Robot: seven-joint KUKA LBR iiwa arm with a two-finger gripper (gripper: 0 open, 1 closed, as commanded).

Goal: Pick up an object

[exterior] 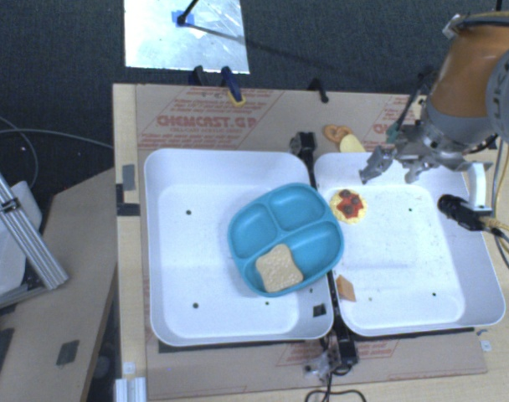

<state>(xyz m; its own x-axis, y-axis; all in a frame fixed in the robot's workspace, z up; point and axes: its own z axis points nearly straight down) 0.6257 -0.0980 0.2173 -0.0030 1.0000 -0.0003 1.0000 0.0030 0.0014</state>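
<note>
My gripper (394,171) hangs over the back left part of the right white bin (422,266). Its two fingers (372,168) are spread open and nothing sits between them. A small round pizza-like toy (348,205) with red topping lies in that bin, just in front of and left of the gripper. A blue divided plate (267,224) rests tilted over the right side of the left bin (179,249), reaching the divider. On the plate's front section lies a slice of toast (278,268).
A small orange piece (346,288) lies at the divider in front of the plate. An orange toy (336,132) and a yellow one (352,144) sit on the cardboard behind the bins. A black fitting (458,211) juts over the right bin's right side.
</note>
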